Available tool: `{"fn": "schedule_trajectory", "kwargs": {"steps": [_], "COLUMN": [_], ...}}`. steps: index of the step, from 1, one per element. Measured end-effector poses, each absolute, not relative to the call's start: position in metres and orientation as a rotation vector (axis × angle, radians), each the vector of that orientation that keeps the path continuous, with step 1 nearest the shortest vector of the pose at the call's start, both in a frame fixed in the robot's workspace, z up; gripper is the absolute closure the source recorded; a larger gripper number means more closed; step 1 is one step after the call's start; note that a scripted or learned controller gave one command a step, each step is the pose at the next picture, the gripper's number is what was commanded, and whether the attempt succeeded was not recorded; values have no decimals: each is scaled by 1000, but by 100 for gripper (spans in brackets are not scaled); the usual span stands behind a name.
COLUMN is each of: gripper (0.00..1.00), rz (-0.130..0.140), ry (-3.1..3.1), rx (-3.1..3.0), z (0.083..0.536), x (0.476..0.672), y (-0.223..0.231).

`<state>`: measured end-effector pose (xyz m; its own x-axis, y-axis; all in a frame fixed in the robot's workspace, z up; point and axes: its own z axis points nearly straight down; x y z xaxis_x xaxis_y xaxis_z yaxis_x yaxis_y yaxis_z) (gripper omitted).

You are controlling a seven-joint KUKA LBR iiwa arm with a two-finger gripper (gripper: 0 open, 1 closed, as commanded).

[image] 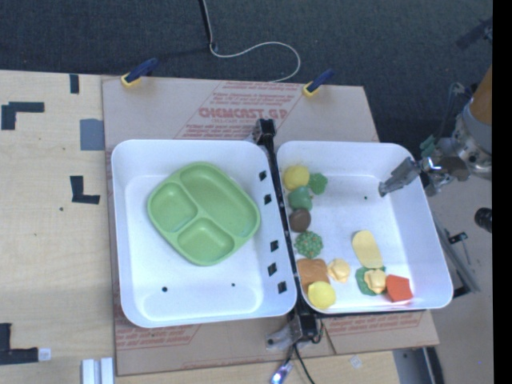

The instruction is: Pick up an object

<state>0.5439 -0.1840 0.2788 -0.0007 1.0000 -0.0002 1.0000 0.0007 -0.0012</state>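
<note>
Grey fingers on the gripper (398, 180) hang over the right bin (416, 214) near its 2 o'clock corner, pointing toward 8 o'clock. Can't really tell if they're spread or pressed together from this angle, but nothing is between them.

All the food toys are well away from it, at about 7 to 8 o'clock from the tip. Along the bin's left wall, going down: a yellow lemon (296, 175), a green veggie (318, 184) just beside it, another green piece (299, 200), a brown ball (300, 220), a broccoli (309, 243), an orange block (311, 270) and a yellow ball (322, 295).

Toward the 5 o'clock corner there's a pale yellow oval (367, 249), a small yellow piece (339, 270), a green-and-yellow lump (372, 281) and a red-orange wedge (398, 288) touching it.

Left bin (128, 238) holds a green divided plate (203, 212), sitting tilted.
</note>
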Motion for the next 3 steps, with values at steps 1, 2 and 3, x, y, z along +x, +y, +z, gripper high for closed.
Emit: {"fn": "schedule_trajectory", "kwargs": {"steps": [1, 2, 3], "gripper": [0, 0, 0], "rz": [-6, 15, -11], "ry": [-2238, -2216, -2234], "rx": [-2198, -2210, -2211], "z": [293, 178, 270], "x": [519, 480, 484], "y": [-16, 20, 94]}}
